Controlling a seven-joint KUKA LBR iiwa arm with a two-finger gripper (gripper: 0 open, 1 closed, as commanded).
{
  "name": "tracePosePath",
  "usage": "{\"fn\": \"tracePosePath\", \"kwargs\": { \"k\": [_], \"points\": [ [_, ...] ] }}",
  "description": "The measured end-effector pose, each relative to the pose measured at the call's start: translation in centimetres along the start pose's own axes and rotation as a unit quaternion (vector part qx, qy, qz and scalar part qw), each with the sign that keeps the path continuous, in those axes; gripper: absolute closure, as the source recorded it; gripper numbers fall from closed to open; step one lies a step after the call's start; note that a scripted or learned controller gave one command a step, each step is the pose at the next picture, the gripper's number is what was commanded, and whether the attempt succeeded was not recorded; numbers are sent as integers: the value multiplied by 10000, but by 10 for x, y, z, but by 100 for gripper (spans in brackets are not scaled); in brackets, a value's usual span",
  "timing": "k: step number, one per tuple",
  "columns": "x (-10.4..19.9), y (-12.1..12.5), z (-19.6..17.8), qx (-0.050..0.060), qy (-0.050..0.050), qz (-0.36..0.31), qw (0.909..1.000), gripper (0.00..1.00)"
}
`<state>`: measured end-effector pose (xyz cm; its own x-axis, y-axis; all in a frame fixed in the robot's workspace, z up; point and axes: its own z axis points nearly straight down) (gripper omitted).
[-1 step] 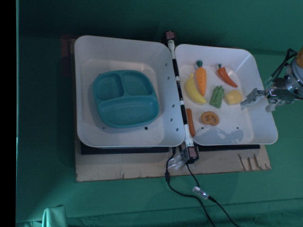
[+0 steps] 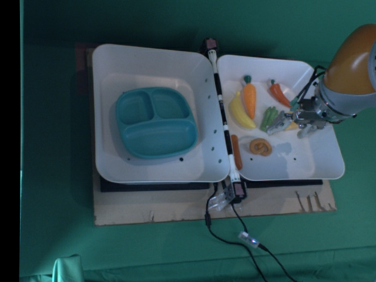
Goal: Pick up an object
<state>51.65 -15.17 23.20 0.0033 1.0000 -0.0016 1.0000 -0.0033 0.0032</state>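
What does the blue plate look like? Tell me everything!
The plate is teal blue and looks like smooth plastic. It is a square with rounded corners, split into three compartments: two small ones at the far side, one long one nearer the camera. It lies flat, slightly turned, in the middle of the left bin, with no food in it.

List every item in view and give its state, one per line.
Plate: upright, in left bin.
Banana: flat, right bin.
Large carrot: flat, beside banana.
Small carrot: flat.
Beans: at gripper.
Pretzel: flat.
Sausage: flat.
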Motion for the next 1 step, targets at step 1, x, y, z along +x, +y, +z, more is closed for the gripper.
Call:
{"fn": "tracePosePath", "kwargs": {
  "k": [1],
  "points": [
    [48,50,47,-53,-12,3,10000,0]
  ]
}}
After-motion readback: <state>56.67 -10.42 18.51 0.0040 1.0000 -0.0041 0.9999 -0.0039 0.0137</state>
